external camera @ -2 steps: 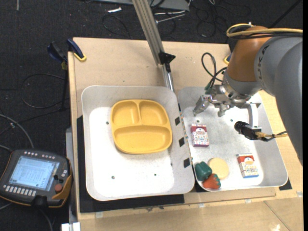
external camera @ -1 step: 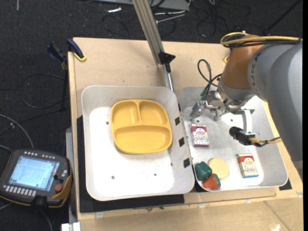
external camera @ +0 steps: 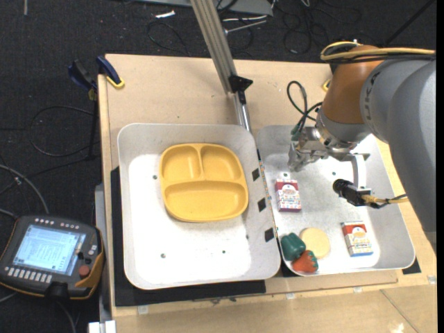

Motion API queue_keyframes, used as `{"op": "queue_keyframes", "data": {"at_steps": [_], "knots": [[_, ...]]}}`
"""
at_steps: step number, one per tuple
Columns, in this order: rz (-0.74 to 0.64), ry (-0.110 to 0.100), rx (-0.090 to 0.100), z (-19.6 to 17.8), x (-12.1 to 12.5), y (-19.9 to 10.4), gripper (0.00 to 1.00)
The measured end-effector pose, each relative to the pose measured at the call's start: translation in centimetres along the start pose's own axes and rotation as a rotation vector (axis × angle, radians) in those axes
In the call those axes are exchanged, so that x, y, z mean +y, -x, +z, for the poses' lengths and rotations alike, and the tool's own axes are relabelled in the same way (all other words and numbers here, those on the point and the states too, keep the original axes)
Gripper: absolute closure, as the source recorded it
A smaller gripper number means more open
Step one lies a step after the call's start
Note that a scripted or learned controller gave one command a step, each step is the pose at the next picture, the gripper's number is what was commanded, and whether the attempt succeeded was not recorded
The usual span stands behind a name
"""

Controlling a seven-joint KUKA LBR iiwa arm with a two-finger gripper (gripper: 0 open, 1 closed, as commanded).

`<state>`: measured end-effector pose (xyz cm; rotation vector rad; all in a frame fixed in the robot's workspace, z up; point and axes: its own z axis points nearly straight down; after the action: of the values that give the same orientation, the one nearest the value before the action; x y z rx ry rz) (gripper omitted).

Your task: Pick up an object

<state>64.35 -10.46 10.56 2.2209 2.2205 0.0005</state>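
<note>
Hovering over right bin (external camera: 388, 252), gripper (external camera: 300, 159) hangs just above and beside small red-white carton (external camera: 288, 194), likely nearest target. Fingers' opening: cannot tell, nothing seen between them. Second carton (external camera: 357, 238), round tan piece (external camera: 316, 240), green and red toys (external camera: 297, 251) crowd near edge. Yellow divided tray (external camera: 204, 182) sits in left bin (external camera: 139, 255). Wrist bulk hides bin's far corner.

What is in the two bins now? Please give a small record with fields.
left bin: yellow divided plate
right bin: two small cartons, one near the middle and one near the front right; a round beige piece; a green and red item in the front left corner
gripper: low over the right bin's back part, behind the middle carton
held object: none seen
</note>
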Motion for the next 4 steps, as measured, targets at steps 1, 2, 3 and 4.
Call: {"op": "queue_keyframes", "data": {"at_steps": [1, 2, 3, 4], "knots": [[-0.002, 0.007, -0.001, -6.4, 0.6, 0.0, 1.00], [-0.004, 0.008, 0.000, -12.4, 0.8, -1.0, 1.00], [-0.003, 0.002, 0.000, -12.9, 0.8, -1.0, 1.00], [-0.006, -0.003, 0.002, -12.0, -1.6, -5.1, 1.00]]}}
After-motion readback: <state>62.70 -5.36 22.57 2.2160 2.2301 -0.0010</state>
